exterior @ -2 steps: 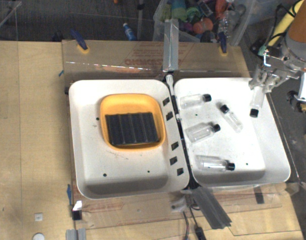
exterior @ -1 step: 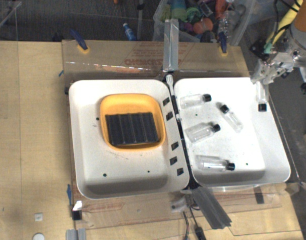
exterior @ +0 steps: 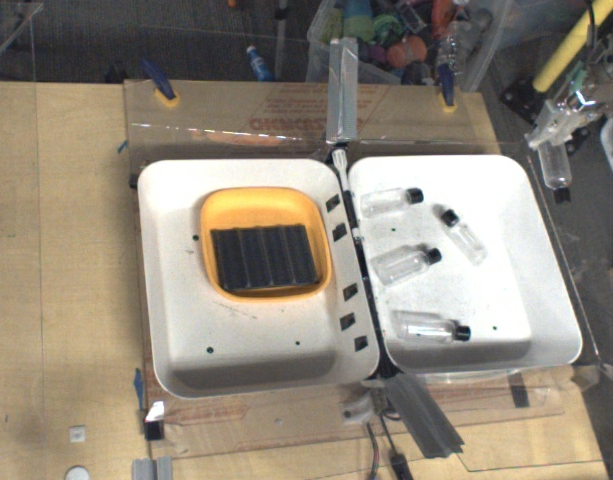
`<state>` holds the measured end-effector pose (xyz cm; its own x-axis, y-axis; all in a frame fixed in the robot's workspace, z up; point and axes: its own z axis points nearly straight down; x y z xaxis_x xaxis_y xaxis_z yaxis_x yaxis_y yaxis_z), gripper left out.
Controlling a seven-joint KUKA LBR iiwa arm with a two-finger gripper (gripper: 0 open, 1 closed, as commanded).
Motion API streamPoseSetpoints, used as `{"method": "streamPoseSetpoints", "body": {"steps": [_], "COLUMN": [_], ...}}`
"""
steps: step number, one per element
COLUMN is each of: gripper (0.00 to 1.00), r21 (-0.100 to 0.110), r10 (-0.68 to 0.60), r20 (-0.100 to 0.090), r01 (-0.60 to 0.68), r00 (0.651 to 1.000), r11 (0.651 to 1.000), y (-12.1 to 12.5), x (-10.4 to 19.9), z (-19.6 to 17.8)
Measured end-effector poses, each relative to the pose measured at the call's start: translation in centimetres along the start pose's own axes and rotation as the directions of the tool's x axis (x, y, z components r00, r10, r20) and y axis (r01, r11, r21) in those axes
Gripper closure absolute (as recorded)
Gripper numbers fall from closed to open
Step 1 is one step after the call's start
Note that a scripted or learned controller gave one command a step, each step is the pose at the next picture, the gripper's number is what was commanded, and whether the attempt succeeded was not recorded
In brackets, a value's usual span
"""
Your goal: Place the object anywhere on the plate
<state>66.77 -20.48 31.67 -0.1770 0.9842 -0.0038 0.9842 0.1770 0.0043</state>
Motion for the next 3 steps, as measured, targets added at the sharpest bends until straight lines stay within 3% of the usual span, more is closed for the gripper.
{"method": "streamPoseSetpoints", "body": {"steps": [1, 2, 3], "gripper": [1.00, 1.00, 1.00], "r21": [0.000, -0.002, -0.003], "r10": [-0.072, -0.333, -0.570], "r20": [0.001, 0.001, 0.002], "r01": [0.072, 0.333, 0.570], "r00": [0.997, 0.943, 0.821], "r11": [0.997, 0.943, 0.821], "y": [-0.3, -0.2, -0.2], "x": [-1.7, -1.7, -1.7], "z": [-1.4, -3.7, -12.0]}}
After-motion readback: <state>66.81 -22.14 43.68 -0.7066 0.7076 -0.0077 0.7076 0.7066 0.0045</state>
